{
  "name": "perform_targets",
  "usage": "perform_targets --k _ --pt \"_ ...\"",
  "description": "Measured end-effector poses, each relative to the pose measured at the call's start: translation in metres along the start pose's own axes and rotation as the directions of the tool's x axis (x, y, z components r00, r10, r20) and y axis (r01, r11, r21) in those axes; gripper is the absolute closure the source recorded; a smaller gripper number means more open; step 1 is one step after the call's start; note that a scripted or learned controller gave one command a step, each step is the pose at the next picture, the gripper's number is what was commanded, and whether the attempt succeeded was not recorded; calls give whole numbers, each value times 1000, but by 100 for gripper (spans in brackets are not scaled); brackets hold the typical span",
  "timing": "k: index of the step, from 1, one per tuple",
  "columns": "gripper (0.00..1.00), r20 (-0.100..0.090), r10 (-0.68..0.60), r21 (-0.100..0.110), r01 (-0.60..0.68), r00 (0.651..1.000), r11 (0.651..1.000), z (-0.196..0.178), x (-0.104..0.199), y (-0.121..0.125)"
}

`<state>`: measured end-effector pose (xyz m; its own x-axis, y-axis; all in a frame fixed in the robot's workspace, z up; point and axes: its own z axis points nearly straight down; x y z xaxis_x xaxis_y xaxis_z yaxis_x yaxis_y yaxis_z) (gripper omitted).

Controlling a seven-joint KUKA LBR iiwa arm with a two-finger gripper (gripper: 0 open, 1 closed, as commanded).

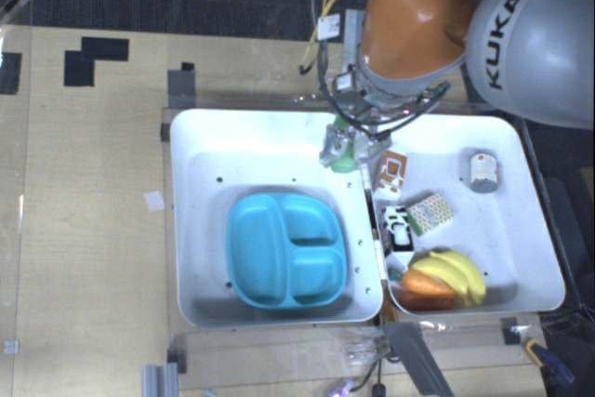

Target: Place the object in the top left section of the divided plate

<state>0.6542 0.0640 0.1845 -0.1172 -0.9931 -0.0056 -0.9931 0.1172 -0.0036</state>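
Gripper [340, 147] appears closed around a small green object [345, 163], held above the left bin's [200, 200] rear right corner; blue divided plate [286, 248] is bare, so carry and placement remain.

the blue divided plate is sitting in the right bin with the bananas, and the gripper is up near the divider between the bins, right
Not quite. The camera view shows the blue divided plate in the left bin, not the right bin. The bananas lie in the right bin, and the gripper is up near the divider, as you said.
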Motion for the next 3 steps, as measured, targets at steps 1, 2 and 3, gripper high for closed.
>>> perform_targets --k 1,2,3 --pt "100 7 4 5 -4 1000 1000 -11 -3 -2" --pt "100 13 8 10 -8 1000 1000 -21 -5 -4" --pt "100 2 -207 2 207 978 978 1 -14 -14"
